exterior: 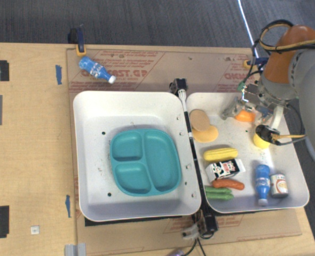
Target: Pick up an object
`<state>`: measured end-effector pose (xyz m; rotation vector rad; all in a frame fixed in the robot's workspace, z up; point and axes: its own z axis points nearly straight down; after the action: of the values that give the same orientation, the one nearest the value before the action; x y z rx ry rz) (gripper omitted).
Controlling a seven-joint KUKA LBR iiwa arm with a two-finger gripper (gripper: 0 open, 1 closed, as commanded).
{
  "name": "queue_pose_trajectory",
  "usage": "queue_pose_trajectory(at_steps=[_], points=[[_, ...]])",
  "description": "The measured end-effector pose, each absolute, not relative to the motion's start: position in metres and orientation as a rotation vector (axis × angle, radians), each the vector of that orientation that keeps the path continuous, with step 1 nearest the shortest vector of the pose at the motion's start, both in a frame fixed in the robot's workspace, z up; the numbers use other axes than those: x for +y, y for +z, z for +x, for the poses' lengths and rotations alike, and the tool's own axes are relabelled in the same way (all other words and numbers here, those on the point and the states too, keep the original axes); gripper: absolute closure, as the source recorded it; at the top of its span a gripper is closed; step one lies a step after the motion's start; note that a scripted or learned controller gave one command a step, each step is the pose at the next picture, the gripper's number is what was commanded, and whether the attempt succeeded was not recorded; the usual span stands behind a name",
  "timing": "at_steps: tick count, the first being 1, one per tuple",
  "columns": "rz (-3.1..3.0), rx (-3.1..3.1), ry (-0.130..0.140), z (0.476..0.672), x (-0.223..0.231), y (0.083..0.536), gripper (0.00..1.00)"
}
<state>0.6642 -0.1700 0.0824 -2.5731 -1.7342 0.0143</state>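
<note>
Orange, small and rounded, the orange thing [245,117] lies in the right bin [299,193], toward that bin's far edge and about midway across it. It looks smooth and of one plain colour; its top is partly hidden by the gripper [248,111], which hangs right over it, touching or nearly so. Whether the jaws are apart, together or clamped on it cannot be told from this slant.

The arm [285,68] comes in over the bin's far right corner. A yellow lump [260,140] sits just beside the orange thing, toward the right edge. Along the bin's left edge lie a tan disc [199,120] and a yellow piece [206,134], touching. Nearer the middle is a corn cob [220,154], then a black-and-white carton [225,168], a red pod [228,184] and a green pod [219,194] toward the near edge. In the near right corner a blue bottle [262,183] lies beside a can [278,185].

The left bin [88,121] holds a teal divided plate [145,161] at its middle. On the desk [29,143], beyond the left bin's far left corner, lies a second blue bottle [96,70].
</note>
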Motion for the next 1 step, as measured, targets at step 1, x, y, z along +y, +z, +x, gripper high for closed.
queue_pose_trajectory(at_steps=[1], points=[[-2.287, -2.089, 0.005, 0.6637, -0.1781, 0.0824, 0.0]])
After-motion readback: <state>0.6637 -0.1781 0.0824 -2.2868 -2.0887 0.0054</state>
